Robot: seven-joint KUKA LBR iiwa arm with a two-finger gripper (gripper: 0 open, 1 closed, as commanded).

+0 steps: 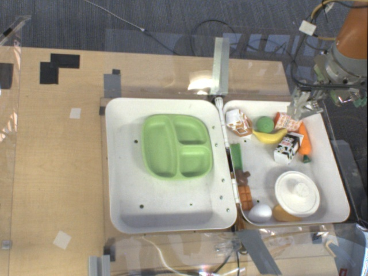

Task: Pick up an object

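Camera view, read left to right from the metal divider (221, 105) between the two shallow white bins. Left of the divider, the left bin (123, 171) holds a light-green plastic tray with three compartments (175, 145). Just right of the divider, in the right bin (336, 177), lie a small white-and-brown packet (236, 121), a narrow green bar (235, 155) and, nearer the camera, a brown waffle-like block (245, 196) and a white egg-shaped piece (260, 213). Further right are a green ball (264, 124) touching a yellow toy banana (270, 135), an orange-red carton (286, 121), a black-and-white carton (287, 146), an orange toy carrot (304, 141) and a round white lidded bowl (296, 192). The gripper (300, 107) hovers at the far right corner, above the orange-red carton; whether it is released or clenched cannot be told, and nothing shows in its grasp. Risk, as a judgement: the candidate objects are packed touching one another, so a descent here may strike two at once, push the carton aside, or close on an edge and slip.
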